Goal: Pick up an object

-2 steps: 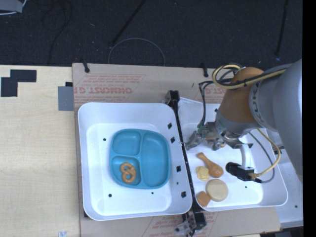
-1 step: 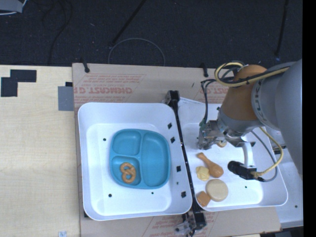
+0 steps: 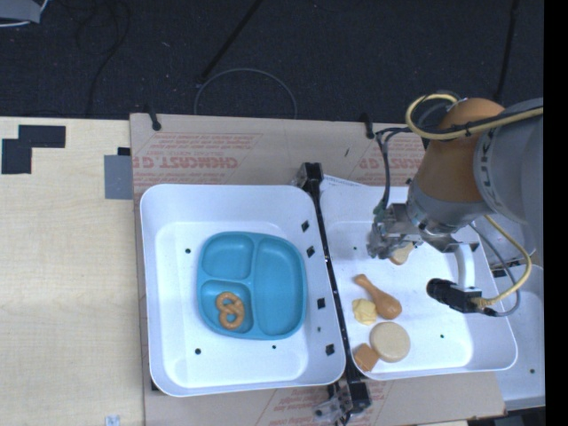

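While the arm point(image 3: 461, 171) reaches in from the right w/ wrist bent down over the right bin point(image 3: 506, 349), the gripper point(image 3: 390, 242) sits low at the bin's back, fingers pinching a small tan object point(image 3: 401, 255). Drumstick point(image 3: 379, 297) and round bun point(image 3: 390, 341) lie nearby; pretzel point(image 3: 231, 310) in blue tray point(image 3: 275, 273), left bin.

A pale wooden bench point(image 3: 62, 273) meets dark carpet point(image 3: 266, 34) strewn with black cables point(image 3: 244, 82); brown cardboard point(image 3: 231, 145) lies under the bins.
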Available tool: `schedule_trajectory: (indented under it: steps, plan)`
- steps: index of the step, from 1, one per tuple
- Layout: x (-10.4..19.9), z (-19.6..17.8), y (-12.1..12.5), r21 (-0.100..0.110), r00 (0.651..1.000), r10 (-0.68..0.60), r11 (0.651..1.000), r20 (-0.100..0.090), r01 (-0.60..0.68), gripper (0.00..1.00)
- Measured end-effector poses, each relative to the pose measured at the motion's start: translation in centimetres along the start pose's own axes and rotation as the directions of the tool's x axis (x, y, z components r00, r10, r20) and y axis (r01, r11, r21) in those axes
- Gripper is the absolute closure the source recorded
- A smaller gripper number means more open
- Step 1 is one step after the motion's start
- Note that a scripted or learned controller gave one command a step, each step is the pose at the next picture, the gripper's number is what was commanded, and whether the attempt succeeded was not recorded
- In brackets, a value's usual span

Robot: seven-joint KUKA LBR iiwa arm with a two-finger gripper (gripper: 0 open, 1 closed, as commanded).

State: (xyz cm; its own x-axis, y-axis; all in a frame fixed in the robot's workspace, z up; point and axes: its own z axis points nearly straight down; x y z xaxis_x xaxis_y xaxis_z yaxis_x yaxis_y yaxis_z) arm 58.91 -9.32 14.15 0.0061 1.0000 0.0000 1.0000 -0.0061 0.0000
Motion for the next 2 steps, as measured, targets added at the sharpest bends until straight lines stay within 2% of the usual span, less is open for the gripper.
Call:
schedule_trajectory:
  steps: [2]
  plan:
    - [0.2,-9.6,0.1,-0.003,1.000,-0.007,1.000,0.000,0.007,1.00]
